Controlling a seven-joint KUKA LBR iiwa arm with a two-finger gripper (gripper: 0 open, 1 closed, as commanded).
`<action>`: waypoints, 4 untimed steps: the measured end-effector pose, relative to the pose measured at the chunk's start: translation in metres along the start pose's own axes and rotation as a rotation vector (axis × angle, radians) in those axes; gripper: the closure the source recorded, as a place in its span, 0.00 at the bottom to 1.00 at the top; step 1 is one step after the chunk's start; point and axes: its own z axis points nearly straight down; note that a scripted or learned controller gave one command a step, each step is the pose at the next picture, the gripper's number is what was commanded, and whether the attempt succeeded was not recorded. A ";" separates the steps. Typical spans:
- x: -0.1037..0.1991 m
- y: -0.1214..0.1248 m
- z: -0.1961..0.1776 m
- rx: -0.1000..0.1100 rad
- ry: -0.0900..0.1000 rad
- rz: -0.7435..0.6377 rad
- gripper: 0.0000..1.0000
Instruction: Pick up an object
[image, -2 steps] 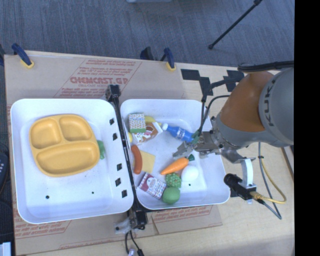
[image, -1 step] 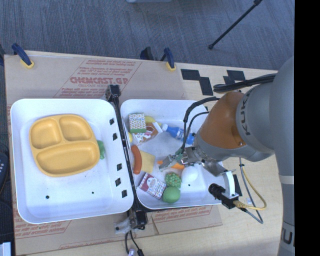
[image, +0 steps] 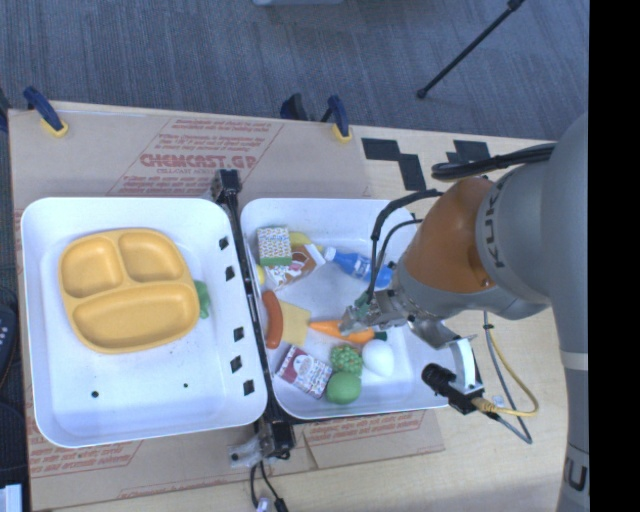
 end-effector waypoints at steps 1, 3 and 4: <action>0.033 0.008 -0.070 0.014 0.008 0.262 1.00; 0.018 -0.001 0.011 0.001 0.004 0.264 0.00; 0.015 -0.001 0.001 0.001 0.000 0.263 1.00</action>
